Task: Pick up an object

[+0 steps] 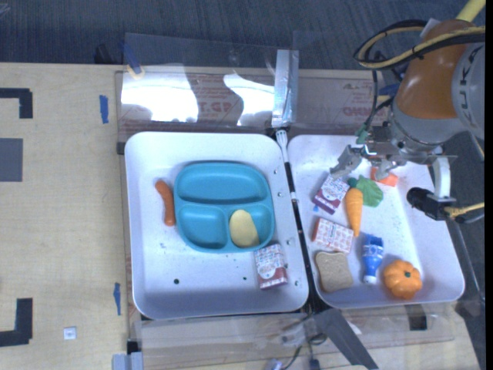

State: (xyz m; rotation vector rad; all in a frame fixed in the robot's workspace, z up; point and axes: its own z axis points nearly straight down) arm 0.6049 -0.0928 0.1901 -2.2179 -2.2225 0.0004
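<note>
My gripper (pixel 363 163) hangs over the back of the right bin (pixel 443 272), open, with nothing between its fingers. Just below it lies a carrot (pixel 353 209) with a green top (pixel 370 192), and a small red piece (pixel 387 178) sits beside the right finger. A small carton (pixel 332 193) lies close to the left finger. Further forward in this bin are another carton (pixel 332 235), a bread slice (pixel 333 270), a blue bottle (pixel 372 257) and an orange pumpkin (pixel 402 278).
The left bin (pixel 146 284) holds a blue divided tray (pixel 219 199) with a yellow lemon (pixel 243 227) in it, an orange sausage (pixel 166 201) on its left and a carton (pixel 270 266) at its front right. The arm's cables (pixel 385 45) loop at the back right.
</note>
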